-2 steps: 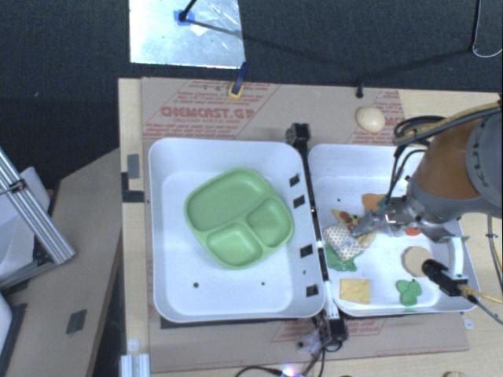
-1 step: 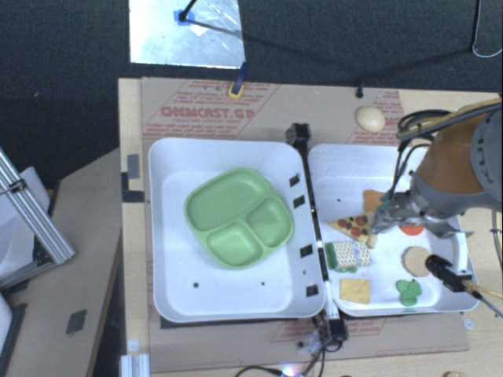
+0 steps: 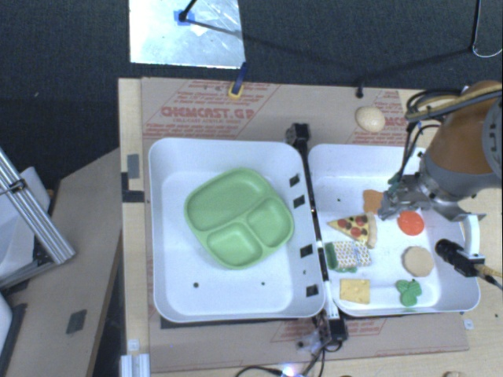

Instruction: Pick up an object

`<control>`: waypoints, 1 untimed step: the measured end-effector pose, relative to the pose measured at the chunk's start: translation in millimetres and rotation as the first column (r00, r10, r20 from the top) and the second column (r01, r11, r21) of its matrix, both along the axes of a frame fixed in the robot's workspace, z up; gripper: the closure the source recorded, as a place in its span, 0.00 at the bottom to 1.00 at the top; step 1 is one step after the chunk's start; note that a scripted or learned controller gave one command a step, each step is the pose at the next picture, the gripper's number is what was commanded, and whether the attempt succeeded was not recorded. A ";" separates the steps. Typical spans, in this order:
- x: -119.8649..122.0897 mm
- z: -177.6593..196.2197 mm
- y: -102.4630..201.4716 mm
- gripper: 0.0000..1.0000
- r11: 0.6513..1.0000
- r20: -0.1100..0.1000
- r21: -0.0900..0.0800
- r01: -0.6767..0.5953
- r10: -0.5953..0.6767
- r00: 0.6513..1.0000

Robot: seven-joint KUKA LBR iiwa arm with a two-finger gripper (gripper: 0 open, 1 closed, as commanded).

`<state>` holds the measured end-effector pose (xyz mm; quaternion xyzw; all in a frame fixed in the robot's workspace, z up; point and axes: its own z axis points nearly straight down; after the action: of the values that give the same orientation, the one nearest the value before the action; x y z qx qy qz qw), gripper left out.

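Even overhead light, soft focus, glare on the foil sheet [image 3: 187, 20].

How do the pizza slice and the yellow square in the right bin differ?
The pizza slice is a triangle, orange with red and dark toppings; the yellow square is plain, with four sides. The pizza slice lies mid-bin, level with the red disc; the yellow square sits near the front wall. Both lie flat in the right bin.

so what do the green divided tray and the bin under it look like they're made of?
Green divided tray: looks like moulded plastic, matte to slightly satin; uniform pale green, soft rounded compartment edges. Left bin: probably glossy white plastic or thin formed sheet; smooth, rounded corners, faint highlights along the rim. Neither can be confirmed from looks alone.
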<state>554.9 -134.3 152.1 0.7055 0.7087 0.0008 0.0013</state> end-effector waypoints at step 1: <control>0.7 61.6 -6.6 1.00 1.000 0.003 -0.001 0.000 0.000 1.000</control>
<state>555.6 -140.9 213.7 0.7054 0.7088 0.0015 0.0026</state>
